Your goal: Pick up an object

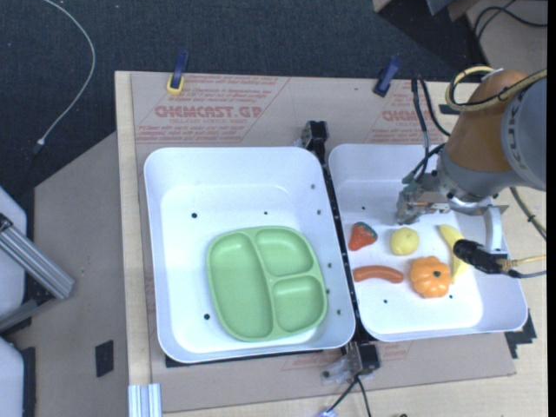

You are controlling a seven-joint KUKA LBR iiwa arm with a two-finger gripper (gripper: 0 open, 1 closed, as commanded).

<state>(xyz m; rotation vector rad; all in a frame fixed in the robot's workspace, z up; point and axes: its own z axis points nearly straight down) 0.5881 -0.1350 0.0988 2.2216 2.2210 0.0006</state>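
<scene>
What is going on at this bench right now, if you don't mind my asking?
A grey KUKA arm reaches in from the right over the right-hand white bin, trying to pick up a toy food item. Its gripper hangs low just above a small yellow lemon-like piece. Around that lie a strawberry, a sausage, an orange pumpkin and a banana. Nothing looks lifted yet. The left bin holds a green divided plate.

arm: grey rounded casing | band: broad orange ring above the wrist | gripper: dull grey metal block below the wrist | cables: black leads ran beside the wrist; yellow loop sat above the orange band
</scene>
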